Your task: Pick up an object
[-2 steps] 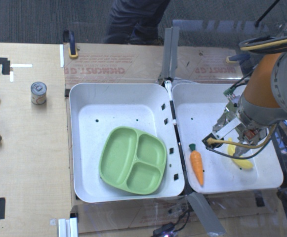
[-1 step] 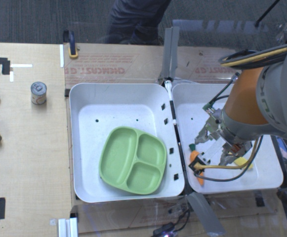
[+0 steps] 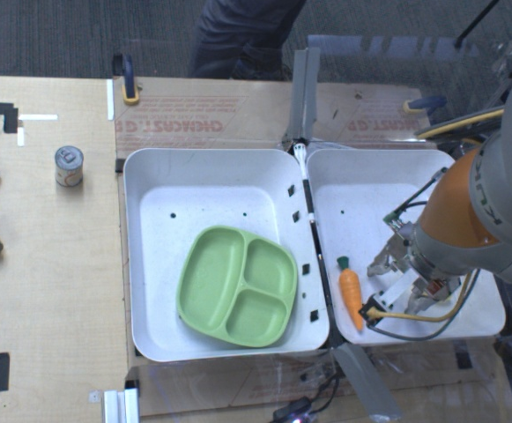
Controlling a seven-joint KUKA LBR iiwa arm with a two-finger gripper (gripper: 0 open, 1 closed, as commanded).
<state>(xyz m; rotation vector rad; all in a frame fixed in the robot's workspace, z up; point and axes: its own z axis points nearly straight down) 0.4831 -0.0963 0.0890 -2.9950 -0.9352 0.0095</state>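
Gripper (image 3: 411,282) low in the right white plastic bin (image 3: 361,179), can't tell its state. Small orange toy carrot (image 3: 351,296) lies just left of it, by the bin's left wall. Green three-compartment plate (image 3: 237,285) in the left white bin (image 3: 203,170).

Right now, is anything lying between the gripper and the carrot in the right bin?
Nothing visible does. The carrot lies along the left wall of the right bin, and the gripper sits just to its right over bare bin floor.
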